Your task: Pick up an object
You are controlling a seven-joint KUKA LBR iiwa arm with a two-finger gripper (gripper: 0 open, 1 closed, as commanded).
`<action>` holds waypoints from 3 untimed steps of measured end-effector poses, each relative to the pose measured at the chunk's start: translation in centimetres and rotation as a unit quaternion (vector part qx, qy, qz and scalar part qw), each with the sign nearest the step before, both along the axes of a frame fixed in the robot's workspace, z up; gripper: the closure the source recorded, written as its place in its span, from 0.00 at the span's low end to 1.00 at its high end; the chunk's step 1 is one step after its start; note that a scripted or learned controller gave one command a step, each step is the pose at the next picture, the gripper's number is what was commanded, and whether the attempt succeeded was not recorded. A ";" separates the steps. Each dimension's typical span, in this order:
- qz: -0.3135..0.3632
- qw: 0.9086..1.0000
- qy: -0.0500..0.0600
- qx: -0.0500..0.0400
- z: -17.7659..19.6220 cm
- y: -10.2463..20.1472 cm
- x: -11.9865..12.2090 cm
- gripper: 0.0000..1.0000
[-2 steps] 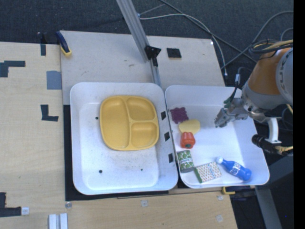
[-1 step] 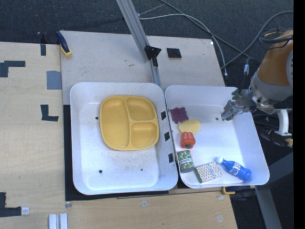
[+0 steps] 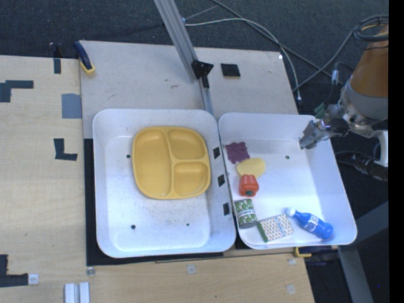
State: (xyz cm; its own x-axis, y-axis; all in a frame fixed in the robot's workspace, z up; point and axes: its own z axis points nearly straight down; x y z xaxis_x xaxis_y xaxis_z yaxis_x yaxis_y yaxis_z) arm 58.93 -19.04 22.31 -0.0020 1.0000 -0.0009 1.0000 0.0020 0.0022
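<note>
Gripper over right bin's far edge, nothing held.
Left bin: yellow tray. Right bin: pepper mid-left, bottle near corner. Pepper looks light, rigid; pinch across its body. Finger state: can't tell.

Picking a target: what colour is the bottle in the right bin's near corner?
Blue with a white cap: the bottle lies in the right bin, seen clearly in the camera view.

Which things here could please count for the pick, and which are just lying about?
For the pick:
end effector
purple piece
yellow piece
red piece
green packet
checked packet
blue bottle

Lying about:
yellow tray
clamp
cables
</note>
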 end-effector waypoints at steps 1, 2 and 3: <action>0.000 1.000 -0.001 0.000 5.0 0.0 0.1 1.00; 0.002 1.000 0.001 0.001 4.0 4.8 1.9 1.00; 0.002 1.000 0.001 0.001 4.3 10.5 2.8 1.00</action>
